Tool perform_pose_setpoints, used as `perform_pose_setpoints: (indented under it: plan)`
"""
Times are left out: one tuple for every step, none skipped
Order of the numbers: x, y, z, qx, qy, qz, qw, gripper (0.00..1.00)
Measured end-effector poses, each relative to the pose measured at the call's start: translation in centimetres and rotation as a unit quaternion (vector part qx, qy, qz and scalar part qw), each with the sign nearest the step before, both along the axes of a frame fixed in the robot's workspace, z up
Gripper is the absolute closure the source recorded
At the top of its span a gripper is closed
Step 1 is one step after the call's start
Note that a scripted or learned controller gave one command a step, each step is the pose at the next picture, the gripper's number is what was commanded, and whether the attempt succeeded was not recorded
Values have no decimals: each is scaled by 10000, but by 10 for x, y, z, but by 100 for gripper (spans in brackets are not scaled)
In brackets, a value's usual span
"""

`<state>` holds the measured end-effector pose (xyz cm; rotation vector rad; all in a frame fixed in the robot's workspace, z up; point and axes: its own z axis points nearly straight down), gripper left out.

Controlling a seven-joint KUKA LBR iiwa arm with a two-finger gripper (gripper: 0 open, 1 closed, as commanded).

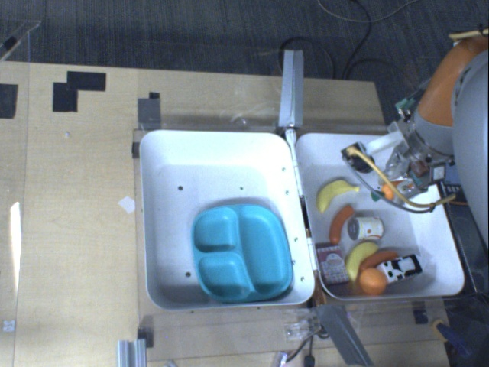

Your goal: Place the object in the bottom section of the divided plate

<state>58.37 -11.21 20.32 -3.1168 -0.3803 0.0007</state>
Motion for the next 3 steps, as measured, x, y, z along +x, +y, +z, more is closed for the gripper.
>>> perform_pose_setpoints:
  plan:
    - [-63, 35, 25, 0, -7, 928, 9957, 100]
    - [-63, 35, 25, -1, -6, 927, 9957, 0]
    - [-62, 35, 34, 2, -6, 945, 9955, 100]
